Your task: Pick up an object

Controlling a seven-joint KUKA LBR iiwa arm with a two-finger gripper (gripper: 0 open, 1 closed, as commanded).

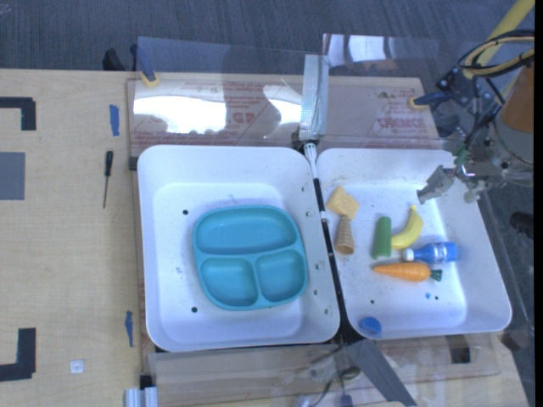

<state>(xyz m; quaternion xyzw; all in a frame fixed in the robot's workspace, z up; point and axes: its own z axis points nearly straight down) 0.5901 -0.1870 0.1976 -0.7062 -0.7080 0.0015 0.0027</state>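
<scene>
The right bin (pixel 484 303) holds several small toys. A yellow banana (pixel 411 226) lies beside a green cucumber (pixel 383 236). Below them are an orange carrot (pixel 402 270) and a small blue and white bottle (pixel 429 252). Near the bin's left wall sit a tan ice cream cone (pixel 344 236) and a yellow wedge (pixel 342 201). My gripper (pixel 450 190) hovers over the bin's upper right part, just up and right of the banana. It is open with nothing between its fingers.
The left bin (pixel 161 185) bears a teal divided plate (pixel 250 255). A blue cap (pixel 370 325) lies at the right bin's front left corner. A clear wall and metal post (pixel 314 100) stand behind the bins. Cables (pixel 496 49) hang at the upper right.
</scene>
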